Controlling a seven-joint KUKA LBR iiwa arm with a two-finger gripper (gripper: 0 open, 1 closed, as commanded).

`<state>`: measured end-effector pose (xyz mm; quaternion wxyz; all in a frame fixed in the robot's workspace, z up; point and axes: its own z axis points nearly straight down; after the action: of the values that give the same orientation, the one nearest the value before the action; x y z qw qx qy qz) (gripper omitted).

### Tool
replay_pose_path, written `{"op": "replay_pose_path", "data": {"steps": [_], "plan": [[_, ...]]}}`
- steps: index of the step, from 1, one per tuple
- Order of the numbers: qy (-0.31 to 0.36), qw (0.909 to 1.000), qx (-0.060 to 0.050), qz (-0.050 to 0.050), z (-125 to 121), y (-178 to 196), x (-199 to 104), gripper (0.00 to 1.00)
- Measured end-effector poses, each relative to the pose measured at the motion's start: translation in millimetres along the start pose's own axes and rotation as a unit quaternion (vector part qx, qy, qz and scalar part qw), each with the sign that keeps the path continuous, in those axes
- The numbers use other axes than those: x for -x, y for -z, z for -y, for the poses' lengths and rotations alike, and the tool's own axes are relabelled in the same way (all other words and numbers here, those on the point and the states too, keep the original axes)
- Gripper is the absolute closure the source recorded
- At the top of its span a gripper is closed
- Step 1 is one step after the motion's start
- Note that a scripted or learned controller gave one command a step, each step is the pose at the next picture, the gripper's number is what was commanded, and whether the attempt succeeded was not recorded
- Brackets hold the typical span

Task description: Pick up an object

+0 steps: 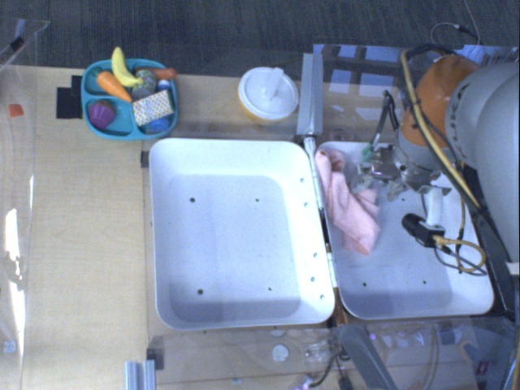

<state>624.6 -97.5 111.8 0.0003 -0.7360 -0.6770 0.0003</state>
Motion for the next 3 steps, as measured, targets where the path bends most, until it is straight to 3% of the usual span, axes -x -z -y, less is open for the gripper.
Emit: {"op": "replay_pose_path", "data": {"steps": [1, 2, 3], "plan": [[0.067, 0.9977, 0.006, 0.000, 1.0, -21.9, 1.6, 0.00], [0.142, 0.9898, 0.004, 0.000, 0.0, 74.7, -52.6, 0.00], [0.215, 0.9766, 0.004, 0.001, -10.9, -15.8, -12.0, 0.00]]}}
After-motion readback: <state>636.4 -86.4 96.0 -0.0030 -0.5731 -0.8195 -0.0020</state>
